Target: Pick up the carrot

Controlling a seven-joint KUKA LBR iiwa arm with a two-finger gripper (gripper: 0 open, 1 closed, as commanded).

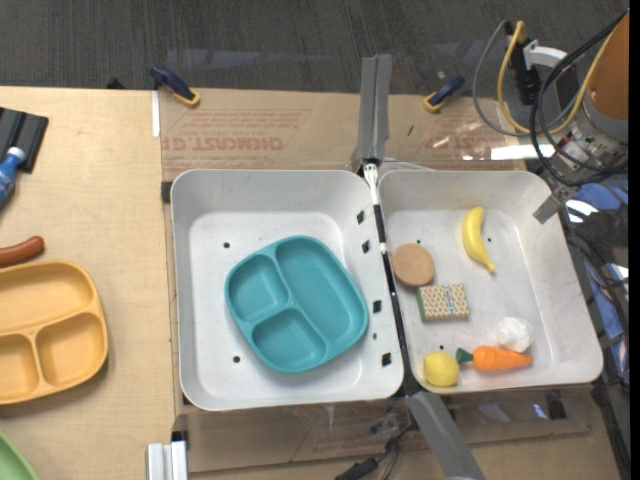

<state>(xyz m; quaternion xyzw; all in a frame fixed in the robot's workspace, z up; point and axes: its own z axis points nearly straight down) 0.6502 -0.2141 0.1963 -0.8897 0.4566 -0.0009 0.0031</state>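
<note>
arm [608, 78] at the view's upper right, above the right bin's far corner | jaws: cannot tell their state | right bin [560, 268] holds the carrot [497, 359] at its near edge, just right of the lemon [441, 369] | long axis left-right, green top toward the lemon | carrot lies well apart from the arm, toward the near side

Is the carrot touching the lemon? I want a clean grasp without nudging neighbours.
Cannot tell. In the camera view the carrot lies with its green end right beside the lemon; no clear gap or contact shows between them.
</note>
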